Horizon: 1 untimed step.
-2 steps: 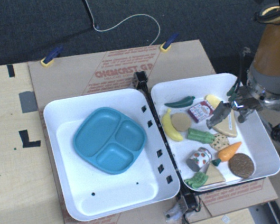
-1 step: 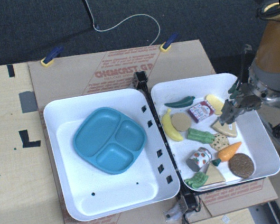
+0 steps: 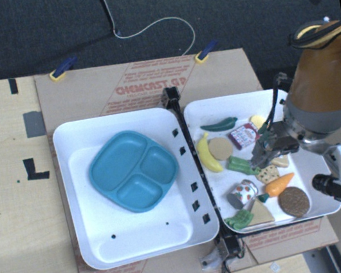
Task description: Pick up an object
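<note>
Worktop [image 3: 14,212], w/ cardboard sheet [image 3: 148,84] under two white bins, spreads far left of the tool. Left bin [image 3: 88,245] sits well left of tool, holding a blue sectioned plate [image 3: 134,170] w/ wide bare floor around it. Right bin [image 3: 205,110] lies under the tool; its contents crowd the mid and lower part, w/ some bare floor toward the upper rim and the right rim near the arm [image 3: 322,86]. Tool [image 3: 266,153] is low over the pile, dark and blurred against the clutter; can't tell if it is apart or together, nothing clearly between its tips. Candidate objs, big to small approx: yellow banana [image 3: 208,156], curved, well left of tool along the divider; brown round cookie [image 3: 293,201] below tool near the lower rim; tan wedge [image 3: 260,215] below-left; orange carrot [image 3: 278,185] just below tool, tapered, pointing left; green pepper [image 3: 219,125] above-left, slim and dark; green piece [image 3: 241,166] just left of tool, touching range; maroon packet [image 3: 243,134] just above-left; grey-white can [image 3: 241,193] below-left; small yellow item [image 3: 258,121] just above tool. Things pack close round the tool, little gap betw. them.
</note>
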Motion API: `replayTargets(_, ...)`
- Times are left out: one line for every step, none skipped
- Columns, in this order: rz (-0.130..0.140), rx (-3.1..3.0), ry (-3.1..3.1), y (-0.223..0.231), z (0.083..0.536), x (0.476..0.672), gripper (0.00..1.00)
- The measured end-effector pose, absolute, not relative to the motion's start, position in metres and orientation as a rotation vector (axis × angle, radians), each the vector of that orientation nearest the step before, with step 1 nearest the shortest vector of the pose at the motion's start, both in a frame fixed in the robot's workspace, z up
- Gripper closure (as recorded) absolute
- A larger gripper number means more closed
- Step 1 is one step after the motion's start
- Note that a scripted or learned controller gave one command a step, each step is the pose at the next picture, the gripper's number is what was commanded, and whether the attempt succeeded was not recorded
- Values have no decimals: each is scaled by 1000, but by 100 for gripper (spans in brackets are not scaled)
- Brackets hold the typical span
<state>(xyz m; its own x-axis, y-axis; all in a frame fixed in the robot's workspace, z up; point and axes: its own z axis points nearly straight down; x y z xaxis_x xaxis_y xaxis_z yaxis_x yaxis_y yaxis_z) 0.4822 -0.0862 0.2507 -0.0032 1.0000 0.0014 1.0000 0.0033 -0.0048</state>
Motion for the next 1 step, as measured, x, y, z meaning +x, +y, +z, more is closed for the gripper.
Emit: replayTargets(1, -2207, -2229, -2, 245, 483, 100)
